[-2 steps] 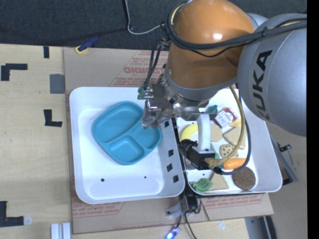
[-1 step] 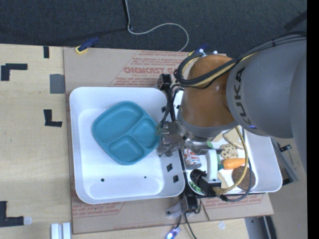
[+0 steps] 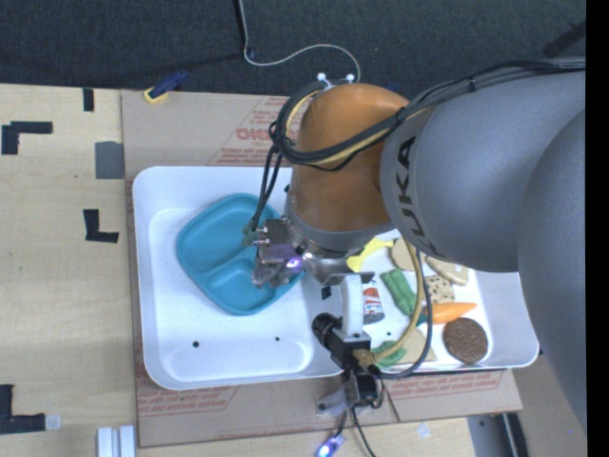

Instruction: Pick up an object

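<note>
Camera view, single frame. The grey arm with orange band (image 3: pixel 347 160) was seen reaching in from the right and covering the seam between the two shallow white bins.

The gripper (image 3: pixel 274 267) was positioned low over the left white bin (image 3: pixel 157 284), at the right-hand edge of a light blue plastic dish with two compartments (image 3: pixel 219 250). The dish lay flat on the bin floor in the upper middle of that bin, with its near right corner hidden beneath the gripper. Contact between the two could not be confirmed. The gripper's opening was obscured by the wrist, so it could not be told whether it was open or closed, and nothing was seen held in it. Two small dark specks (image 3: pixel 195 343) were noted on the bare floor of the left bin, near its front wall.

In the right white bin (image 3: pixel 519 355), partly hidden by the arm, these were recorded:
- a yellow piece (image 3: pixel 366 253)
- a small white tube with a red label (image 3: pixel 371 303)
- a green elongated item (image 3: pixel 404 291)
- an orange carrot-shaped item (image 3: pixel 449 309)
- a brown round disc (image 3: pixel 466 339)

Both bins were set on a brown cardboard sheet (image 3: pixel 190 127).
</note>
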Robot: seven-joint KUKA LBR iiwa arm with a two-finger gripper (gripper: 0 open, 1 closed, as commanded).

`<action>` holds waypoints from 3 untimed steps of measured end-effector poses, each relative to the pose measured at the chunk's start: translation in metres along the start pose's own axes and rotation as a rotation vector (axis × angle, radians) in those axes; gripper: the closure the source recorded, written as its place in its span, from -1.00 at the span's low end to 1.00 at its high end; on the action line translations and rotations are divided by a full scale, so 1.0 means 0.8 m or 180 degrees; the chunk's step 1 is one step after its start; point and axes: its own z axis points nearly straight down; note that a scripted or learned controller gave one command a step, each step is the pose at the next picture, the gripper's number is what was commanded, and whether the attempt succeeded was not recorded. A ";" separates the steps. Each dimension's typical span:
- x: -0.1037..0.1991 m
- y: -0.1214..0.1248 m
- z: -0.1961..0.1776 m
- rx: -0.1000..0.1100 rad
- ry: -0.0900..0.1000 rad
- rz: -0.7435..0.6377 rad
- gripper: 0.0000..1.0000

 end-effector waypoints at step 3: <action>-0.011 0.001 -0.234 0.0018 -0.0020 0.0053 1.00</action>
